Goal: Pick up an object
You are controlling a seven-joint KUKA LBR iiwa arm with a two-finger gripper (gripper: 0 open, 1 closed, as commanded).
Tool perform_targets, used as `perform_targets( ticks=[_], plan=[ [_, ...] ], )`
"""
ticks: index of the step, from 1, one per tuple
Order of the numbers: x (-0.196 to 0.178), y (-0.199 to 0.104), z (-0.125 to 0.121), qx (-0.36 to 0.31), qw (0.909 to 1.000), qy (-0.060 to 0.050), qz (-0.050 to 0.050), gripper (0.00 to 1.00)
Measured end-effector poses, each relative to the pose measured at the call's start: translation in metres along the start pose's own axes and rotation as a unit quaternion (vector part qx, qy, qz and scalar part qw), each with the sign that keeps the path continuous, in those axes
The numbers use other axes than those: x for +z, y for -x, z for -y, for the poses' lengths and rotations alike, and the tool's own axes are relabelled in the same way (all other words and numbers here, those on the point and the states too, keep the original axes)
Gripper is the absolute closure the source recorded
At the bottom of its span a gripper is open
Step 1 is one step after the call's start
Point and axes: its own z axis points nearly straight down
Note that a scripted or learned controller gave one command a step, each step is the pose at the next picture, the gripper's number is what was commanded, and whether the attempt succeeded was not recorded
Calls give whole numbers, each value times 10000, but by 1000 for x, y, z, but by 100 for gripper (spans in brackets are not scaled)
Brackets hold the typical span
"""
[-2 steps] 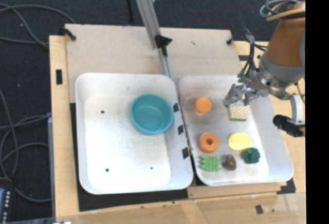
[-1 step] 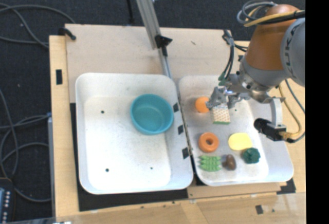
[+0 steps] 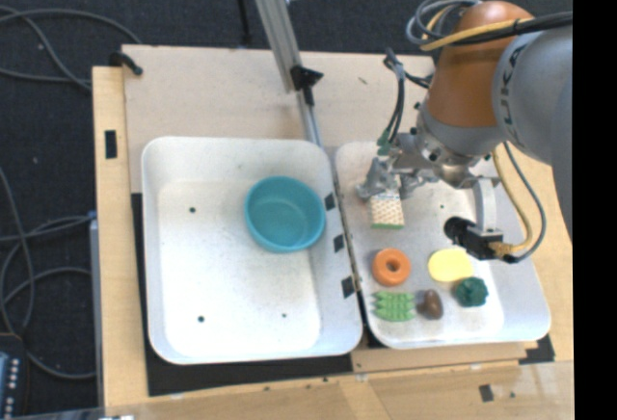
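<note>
Trouble brews in the right bin (image 3: 521,312): claw (image 3: 384,185) hangs right over the cream mesh block (image 3: 388,210) at the bin's ten o'clock; whether it's apart or together, I cannot tell. Orange ring (image 3: 391,266) sits near at six; a skewed descent could knock the block toward the wall.

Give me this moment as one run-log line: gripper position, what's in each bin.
gripper: over right bin, at cream mesh-patterned block | grasp: unclear | right bin: orange ring, yellow oval, green ridged piece | left bin: teal bowl
</note>
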Motion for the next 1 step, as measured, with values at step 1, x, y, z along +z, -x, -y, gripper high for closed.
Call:
perform_targets(
  ticks=[1],
  plan=[
    [7, -52, -1, 0, 10000, -11, 4, 100]
  ],
)
